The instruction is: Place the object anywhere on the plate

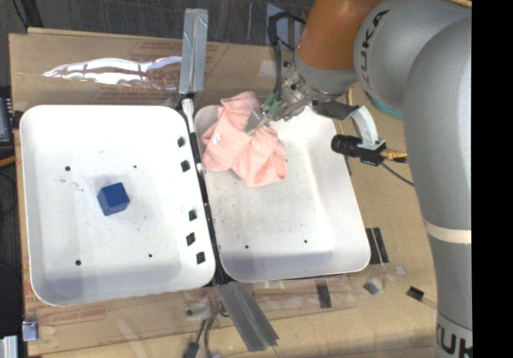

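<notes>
The end effector [263,118] sits low in the upper middle of the frame, at the top of the right bin [337,212], pressed into a crumpled pink cloth [244,148] that lies against that bin's upper-left corner. Its tips seem to pinch a fold of the cloth near the cloth's upper right edge, but they are small and partly buried, so whether they are apart or together I cannot tell. A blue cube [114,198] rests alone in the left bin [48,132], well apart from the arm. No plate is plain to see; a pale rounded rim peeks out just above and left of the cloth, and that may be it, though I cannot be sure. If the cloth is the object, the step in hand looks like securing it. Doing that well calls for a grip on a thick bunch, not a thin edge, a straight lift until the trailing hem clears the bin wall, then a slow carry so the fabric does not slip free or drag.
</notes>
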`<state>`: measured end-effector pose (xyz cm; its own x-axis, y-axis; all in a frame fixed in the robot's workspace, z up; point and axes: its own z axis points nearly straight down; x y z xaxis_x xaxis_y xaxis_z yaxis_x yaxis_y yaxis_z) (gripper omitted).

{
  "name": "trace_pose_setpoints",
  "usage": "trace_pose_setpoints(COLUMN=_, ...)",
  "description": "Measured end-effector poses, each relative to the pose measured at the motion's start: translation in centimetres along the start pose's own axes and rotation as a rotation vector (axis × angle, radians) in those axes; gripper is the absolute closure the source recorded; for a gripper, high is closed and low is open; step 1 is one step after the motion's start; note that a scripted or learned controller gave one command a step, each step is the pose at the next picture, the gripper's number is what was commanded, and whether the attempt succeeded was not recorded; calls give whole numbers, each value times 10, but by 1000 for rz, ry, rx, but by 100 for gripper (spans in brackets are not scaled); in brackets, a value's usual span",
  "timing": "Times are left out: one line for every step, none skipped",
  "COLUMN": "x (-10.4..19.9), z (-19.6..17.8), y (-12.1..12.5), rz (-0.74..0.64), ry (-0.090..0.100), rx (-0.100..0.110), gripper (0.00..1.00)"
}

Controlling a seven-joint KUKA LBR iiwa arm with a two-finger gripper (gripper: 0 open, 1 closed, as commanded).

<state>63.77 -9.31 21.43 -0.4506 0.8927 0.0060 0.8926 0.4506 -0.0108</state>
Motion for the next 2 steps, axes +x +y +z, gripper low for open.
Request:
trace_pose_setpoints(x=49, z=-8, y=5, rz=-406, ry=-2, rx=-1, gripper=100)
trace_pose_setpoints(x=103, z=3, y=5, rz=-810, ry=-3, rx=-1, gripper=100)
